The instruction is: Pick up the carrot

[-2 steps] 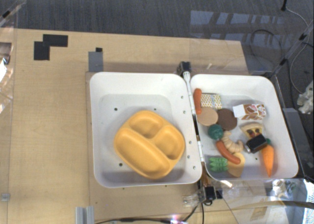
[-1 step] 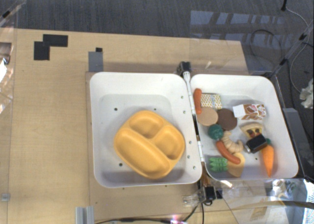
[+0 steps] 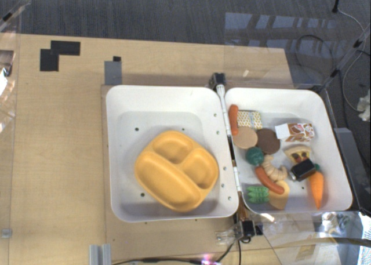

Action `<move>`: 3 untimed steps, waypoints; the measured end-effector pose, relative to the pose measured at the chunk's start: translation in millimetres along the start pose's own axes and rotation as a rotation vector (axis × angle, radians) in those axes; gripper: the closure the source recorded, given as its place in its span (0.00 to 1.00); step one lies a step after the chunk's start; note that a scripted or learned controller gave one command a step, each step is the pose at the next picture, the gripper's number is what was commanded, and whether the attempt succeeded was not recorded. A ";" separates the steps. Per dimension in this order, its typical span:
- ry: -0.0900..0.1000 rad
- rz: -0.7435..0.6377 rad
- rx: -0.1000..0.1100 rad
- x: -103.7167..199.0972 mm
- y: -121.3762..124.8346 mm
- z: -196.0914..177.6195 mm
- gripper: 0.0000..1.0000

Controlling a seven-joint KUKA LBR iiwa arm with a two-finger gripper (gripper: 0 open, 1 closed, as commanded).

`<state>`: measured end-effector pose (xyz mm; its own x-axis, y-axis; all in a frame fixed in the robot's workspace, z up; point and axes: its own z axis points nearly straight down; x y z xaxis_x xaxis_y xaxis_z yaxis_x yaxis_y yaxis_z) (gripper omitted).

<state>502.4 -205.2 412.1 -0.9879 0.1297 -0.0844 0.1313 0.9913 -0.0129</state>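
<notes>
Starting state: the carrot lies untouched near the front right corner of the right bin, just beside a black toy. The gripper's state cannot be told. The next move calls for an approach clear of that neighbour.

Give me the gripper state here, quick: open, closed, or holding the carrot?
Gripper: not in view, so its state cannot be told. The carrot lies in the right bin, unheld.
</notes>
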 end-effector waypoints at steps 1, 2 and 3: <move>-0.020 0.003 0.004 -4.7 0.7 -14.0 1.00; -0.041 0.005 0.006 -9.3 1.4 -28.1 1.00; -0.062 0.006 0.009 -13.7 2.1 -42.4 1.00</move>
<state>512.7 -203.8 455.5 -0.9802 0.1337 -0.1457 0.1383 0.9902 -0.0216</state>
